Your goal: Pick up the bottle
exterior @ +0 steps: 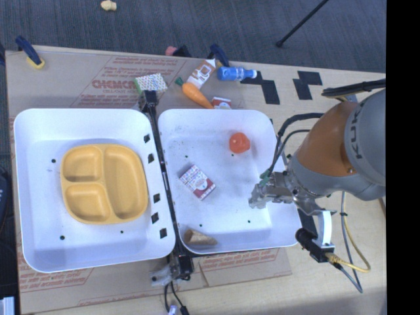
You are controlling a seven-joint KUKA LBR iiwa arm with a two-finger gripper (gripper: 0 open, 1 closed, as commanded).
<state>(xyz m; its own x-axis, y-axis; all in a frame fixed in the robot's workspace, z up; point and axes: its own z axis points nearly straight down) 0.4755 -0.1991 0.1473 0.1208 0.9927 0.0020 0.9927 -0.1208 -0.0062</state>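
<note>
From the overhead camera I see 2 shallow white plastic bins side by side on a cardboard-covered bench. The left bin (pixel 33 176) holds a smooth yellow tray (pixel 104 182) with 3 rounded compartments. The right bin (pixel 262 231) holds a small red rounded piece (pixel 239 142) near its far side, a flat red-and-white carton (pixel 197 182) lying tilted near the middle, and a brown wedge-shaped piece (pixel 199 239) against the near wall.

The gripper (pixel 261 194) sits low over the right bin's right side, well apart from all 3 items — I cannot tell how its jaws stand, since the metal parts blur together.

The bottle (pixel 200 74) lies outside the bins on the bench beyond the right bin — white with a red label, touching an orange carrot-shaped toy (pixel 196 95). Beside it lies a blue capped container (pixel 235 74); a patterned square packet (pixel 151 83) rests near the bins' shared corner.
</note>
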